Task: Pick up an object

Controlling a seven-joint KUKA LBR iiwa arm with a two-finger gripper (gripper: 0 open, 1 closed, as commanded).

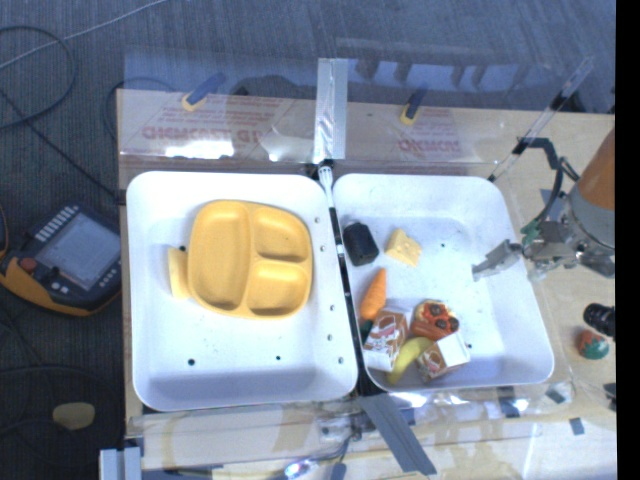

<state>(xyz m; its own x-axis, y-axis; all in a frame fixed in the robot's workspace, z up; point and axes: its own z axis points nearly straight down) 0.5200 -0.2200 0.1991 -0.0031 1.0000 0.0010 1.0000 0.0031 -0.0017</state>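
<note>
- Nearest the camera, along the front of the right-hand bin (520,358), small things lie crowded together: a yellow banana (404,358) with a red-and-white packet (385,333) touching it on the left, and a red-and-orange packet (434,319) just above a small white-labelled box (445,354).
- Just behind that cluster an orange carrot (374,293) lies on a slant, close to the bin's left wall.
- Farther back in the same bin sit a pale yellow wedge of cheese (404,247) and, beside it against the left wall, a black block (359,242).
- At the right edge of that bin the gripper (497,260) hangs over bare white floor, well apart from every object; nothing is between its fingers. From here I cannot tell whether they stand apart or together.
- The arm (600,203) behind it shows its orange band.
- The left-hand bin (150,368) holds a yellow divided tray (249,258), with a smaller pale yellow piece (178,272) tucked at its left edge.
</note>
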